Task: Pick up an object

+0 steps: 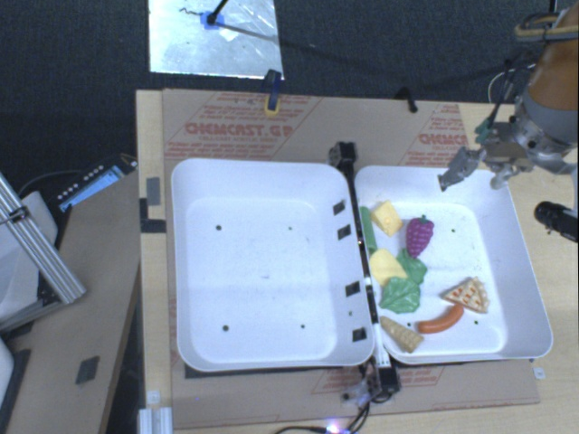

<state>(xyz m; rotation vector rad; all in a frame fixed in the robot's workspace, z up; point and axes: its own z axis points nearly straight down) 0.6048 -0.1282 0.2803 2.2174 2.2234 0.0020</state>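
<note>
We see toy foods in the right bin [516, 242] — yellow piece [387, 216] farthest, purple grapes [418, 234] to its right, second yellow piece [386, 265] touching green lettuce [403, 289], pizza slice [468, 294] at right, red sausage [441, 320], tan cone [401, 334] nearest.

2 white bins [262, 269] [516, 242]; 7 toy foods [419, 235] in right bin.

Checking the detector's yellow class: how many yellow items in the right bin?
2. One yellow piece sits near the bin's upper left, beside the purple grapes. The other yellow piece lies just below it, touching the green leaf. None looks hidden.
</note>
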